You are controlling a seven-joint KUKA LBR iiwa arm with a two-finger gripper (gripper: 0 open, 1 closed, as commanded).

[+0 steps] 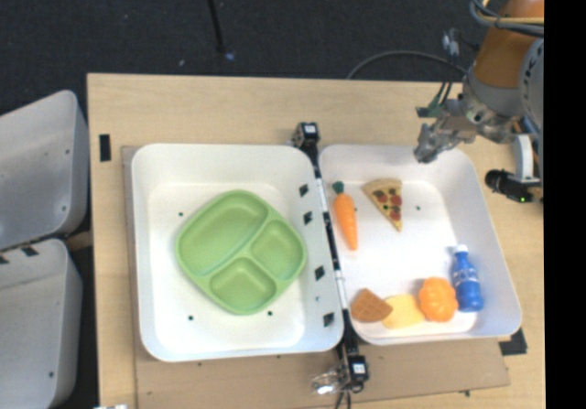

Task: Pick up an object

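1. looking down on the bench [110, 114] from the one camera, two shallow white bins sit side by side, the left bin [146, 306] and the right bin [490, 242], joined along a black-clipped seam.
2. the arm [502, 50], grey with an orange band, comes in from the upper right; its gripper [428, 151] hangs over the far edge of the right bin, tip pointing down and leftward.
3. nothing lies between its fingers; how far apart they stand i cannot tell, the tip being small and blurred.
4. the things to pick lie in the right bin. a toy carrot [345, 220], orange with a small green top, lies lengthwise close to the seam side.
5. a pizza slice [386, 200], tan with red and dark spots, lies just right of the carrot, its point toward the near side; it is the thing nearest the gripper, yet apart from it.
6. along the near wall, a brown wedge-shaped piece [370, 306] touches a pale yellow piece [401, 311], which touches a round orange fruit [438, 298].
7. a small blue bottle [465, 280] with a white cap lies just right of the orange fruit, by the right wall.
8. the left bin holds a green divided plate [240, 252] with three compartments, lying flat near the middle.
9. a dark cable [385, 59] loops over the bench behind the right bin.
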